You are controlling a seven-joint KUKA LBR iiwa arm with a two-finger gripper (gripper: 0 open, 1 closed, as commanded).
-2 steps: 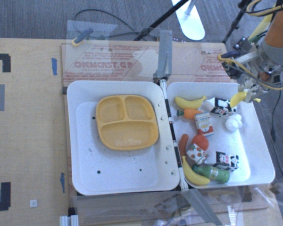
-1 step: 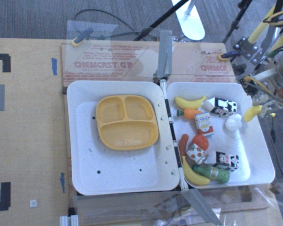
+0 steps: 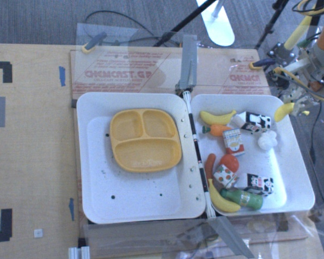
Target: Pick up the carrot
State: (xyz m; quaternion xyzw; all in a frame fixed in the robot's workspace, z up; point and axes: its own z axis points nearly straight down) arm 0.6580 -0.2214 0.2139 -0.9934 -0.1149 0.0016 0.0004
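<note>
Camera view: carrot (image 3: pixel 220 129) lies near the right bin's (image 3: pixel 297 161) far-left corner, touching a banana (image 3: pixel 217 116) and carton (image 3: pixel 233 140). Gripper state: cannot tell. Risk: crowding may cause a wrong grasp.

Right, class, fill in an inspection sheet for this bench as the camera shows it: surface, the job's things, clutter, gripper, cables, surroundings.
Surface: two shallow white bins side by side on a brown bench; left bin, right bin.
Job's things: carrot lies in the right bin, just below a banana and touching a small carton.
Clutter: right bin also holds a second banana, a green bottle, two cow-patterned cartons, a white lump and red-orange toy food; a yellow divided plate sits in the left bin.
Gripper: arm parts at the upper right edge; fingers cannot be made out.
Cables: a dark cable loops behind the bins.
Surroundings: clear sheets, stand legs, grey carpet.
</note>
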